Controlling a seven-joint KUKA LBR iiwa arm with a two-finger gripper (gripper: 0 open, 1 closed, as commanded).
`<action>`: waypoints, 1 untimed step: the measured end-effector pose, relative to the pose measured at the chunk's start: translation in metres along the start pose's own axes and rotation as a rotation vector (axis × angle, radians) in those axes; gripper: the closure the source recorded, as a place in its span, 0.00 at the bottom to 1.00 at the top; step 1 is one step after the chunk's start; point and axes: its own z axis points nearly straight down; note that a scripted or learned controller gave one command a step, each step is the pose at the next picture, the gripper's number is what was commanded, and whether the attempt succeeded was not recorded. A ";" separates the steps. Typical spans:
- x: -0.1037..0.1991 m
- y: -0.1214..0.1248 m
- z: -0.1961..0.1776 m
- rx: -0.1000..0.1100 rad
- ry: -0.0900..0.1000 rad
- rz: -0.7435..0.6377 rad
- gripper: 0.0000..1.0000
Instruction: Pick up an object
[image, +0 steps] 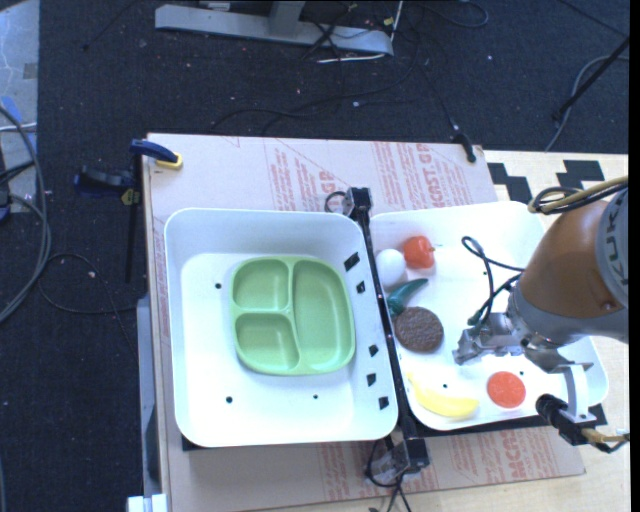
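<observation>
Camera view gives me both white bins from above: the left bin (190, 330) holds a green divided tray (293, 315), and the right bin (520, 222) holds the candidate objects. I note a red tomato-like piece (420, 251) and a white egg-like piece (390, 265) near the far wall, a teal piece (405, 292) just below them, a brown round patty (419, 329) mid-bin, and a yellow banana (445, 402) and an orange-red disc (507, 389) at the near wall. The arm (585, 270) reaches in from the right; the gripper (487, 340) hangs over bare bin floor between the patty and the disc — close to neither. Jaw state: I cannot tell at this angle. Nothing sits visibly in the gripper, so I judge the pick not yet made — approach, closure and lift all remain.
</observation>
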 end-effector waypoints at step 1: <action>0.003 0.006 -0.043 0.003 0.001 -0.001 1.00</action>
